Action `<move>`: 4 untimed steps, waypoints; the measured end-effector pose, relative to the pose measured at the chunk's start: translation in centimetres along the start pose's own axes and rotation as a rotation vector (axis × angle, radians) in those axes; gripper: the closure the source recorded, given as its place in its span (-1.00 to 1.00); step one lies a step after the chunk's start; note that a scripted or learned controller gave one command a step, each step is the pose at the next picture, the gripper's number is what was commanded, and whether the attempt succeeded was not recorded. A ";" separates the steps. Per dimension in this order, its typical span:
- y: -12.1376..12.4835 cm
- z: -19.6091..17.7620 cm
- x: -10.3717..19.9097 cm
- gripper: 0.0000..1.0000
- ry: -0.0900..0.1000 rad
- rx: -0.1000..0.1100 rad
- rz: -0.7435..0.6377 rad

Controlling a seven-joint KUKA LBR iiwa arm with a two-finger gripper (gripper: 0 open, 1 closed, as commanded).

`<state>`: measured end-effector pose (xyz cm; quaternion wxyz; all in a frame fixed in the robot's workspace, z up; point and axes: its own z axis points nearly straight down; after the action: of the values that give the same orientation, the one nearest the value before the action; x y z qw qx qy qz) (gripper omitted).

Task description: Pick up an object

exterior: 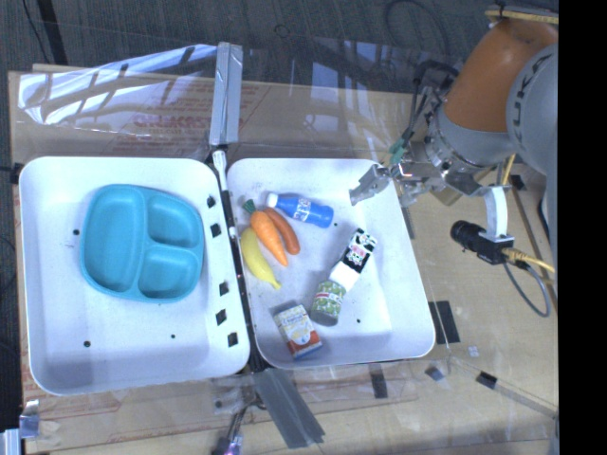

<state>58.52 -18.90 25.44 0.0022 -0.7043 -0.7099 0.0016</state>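
You see the end effector [372, 184] at the right white bin's [403, 335] upper-right rim, grasp state indeterminate; the blue plastic bottle [302, 209] lies near it inside that bin

Arm [503, 74] cut off at top-right edge; claw [368, 186] fingers' gap too blurred to tell.

left shallow white bin [47, 282] holds light-blue three-compartment plastic tray [142, 241] | right shallow white bin [403, 292] touches it along middle edge | both on wooden tabletop [474, 311] | clear plastic sheet [123, 88] behind the bins | black cable [526, 278] at right
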 end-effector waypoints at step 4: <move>-10.4 16.0 1.1 -1.00 -0.005 -0.013 -0.033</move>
<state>47.98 -17.86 9.50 -0.0042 -0.6926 -0.7213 -0.0015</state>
